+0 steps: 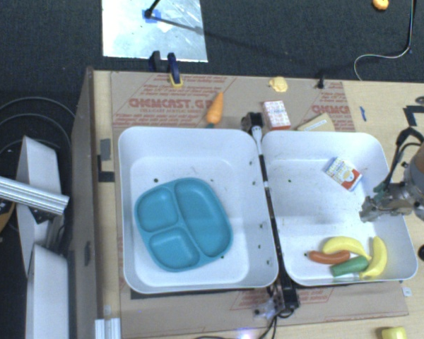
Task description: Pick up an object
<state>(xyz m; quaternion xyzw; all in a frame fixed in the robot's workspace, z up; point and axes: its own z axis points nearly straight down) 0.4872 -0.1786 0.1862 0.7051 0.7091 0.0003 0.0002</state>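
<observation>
Nearest, yellow plastic bananas [359,251], a red sausage-shaped toy [327,257] and a green pepper-like piece [350,265] bunch touching in the right white bin's [297,150] front corner, so the metal gripper [383,205], aperture unreadable, risks a wall-jammed or multi-object grab.

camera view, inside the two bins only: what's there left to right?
Blue divided plate → small white and orange carton → gripper at the right bin's edge. The toy fruit cluster at the bin's near edge overlaps, so it's left out.

You will note the arm [422,179] presents a grey body, dark cabling along its upper side, and a pale metallic gripper [374,207].
</observation>
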